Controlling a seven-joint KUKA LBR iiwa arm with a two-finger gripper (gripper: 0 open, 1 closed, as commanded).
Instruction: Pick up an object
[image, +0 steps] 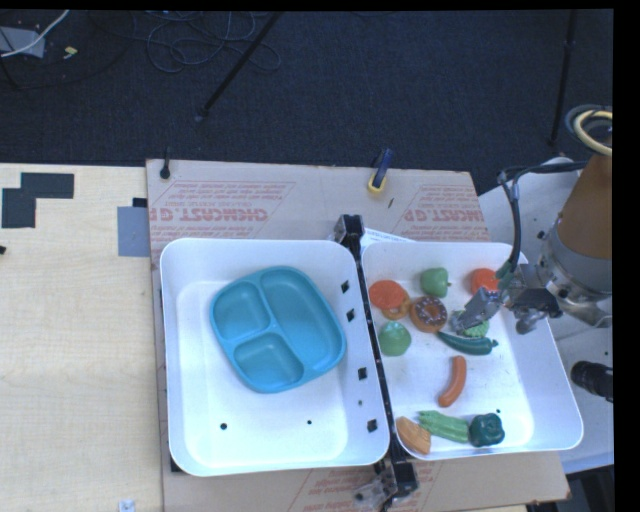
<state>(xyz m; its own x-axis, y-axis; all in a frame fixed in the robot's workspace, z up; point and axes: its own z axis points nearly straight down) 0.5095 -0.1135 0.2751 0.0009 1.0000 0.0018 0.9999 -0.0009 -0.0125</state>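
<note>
1. Target: the dark green chili (468, 343) lies flat in the right bin (560, 400), in its upper right part. Its long axis runs nearly left to right, dipping slightly toward the right end.
2. Appearance: the chili is slim, glossy and dark green, tapering at both ends. A paler green piece sits just above it, touching or nearly so.
3. Gripper (478, 310): it sits low over the bin, directly above the chili's middle. Whether its fingers are apart or together cannot be told, and no object is seen between them.
4. Arm (585, 235): it enters from the right, with the orange band above the wrist and the grey wrist angled left and down toward the bin.
5. Neighbours: a doughnut (430, 313) lies just left of the gripper, and a sausage (454, 381) lies below the chili, tilted from upper right to lower left.
6. Left bin (190, 420): it holds a blue divided tray (276, 327).
</note>
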